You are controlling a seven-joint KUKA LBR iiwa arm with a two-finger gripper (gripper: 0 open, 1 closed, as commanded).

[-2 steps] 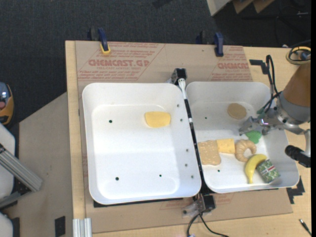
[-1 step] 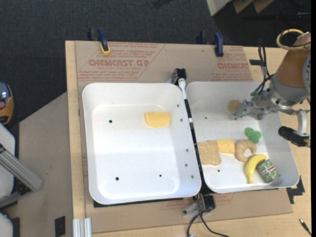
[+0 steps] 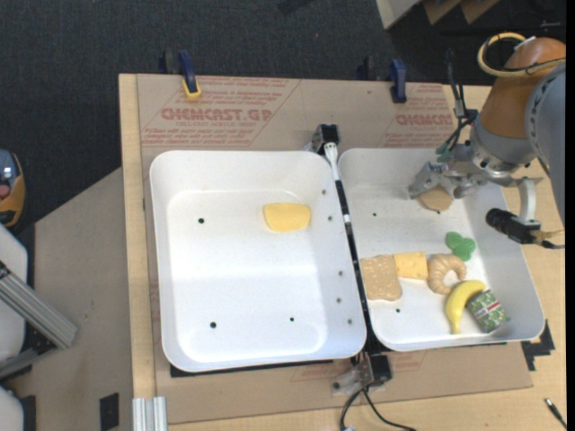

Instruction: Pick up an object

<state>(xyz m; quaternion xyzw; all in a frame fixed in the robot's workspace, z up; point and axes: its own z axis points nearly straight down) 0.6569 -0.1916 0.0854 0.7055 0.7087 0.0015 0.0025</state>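
Two smooth, glossy white plastic bins (image 3: 171, 241) rest on a matt brown cardboard sheet (image 3: 144, 115)

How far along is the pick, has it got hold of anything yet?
Done: the gripper has reached the back of the right bin and sits over a small tan object. In hand: it looks like a grasp attempt, though a firm hold can't be confirmed. Left: lifting clear. The banana, green can and bread slice lie untouched near the front; a yellow piece sits in the left bin.
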